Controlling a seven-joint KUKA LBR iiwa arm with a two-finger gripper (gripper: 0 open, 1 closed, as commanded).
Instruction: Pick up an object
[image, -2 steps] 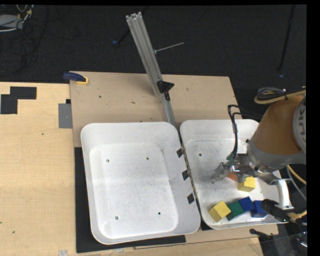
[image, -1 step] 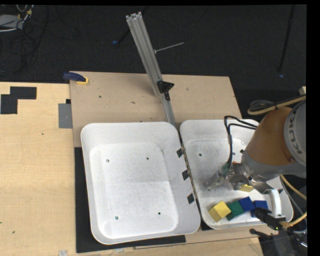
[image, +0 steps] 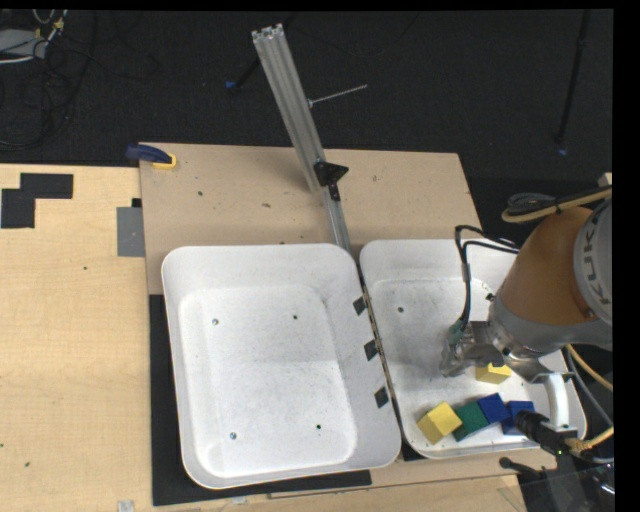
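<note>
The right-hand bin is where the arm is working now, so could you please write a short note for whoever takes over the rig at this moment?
Gripper: low inside the right bin, near its middle; whether it is open or shut cannot be told from this view, and nothing is seen in its grasp.
Things: a pale yellow block lies right beside the gripper; a yellow block, a green block and a blue block are clustered at the bin's near edge. The left bin sits alongside.
Done: arm has reached into the bin.
Left: grasp one block and lift it clear.
</note>
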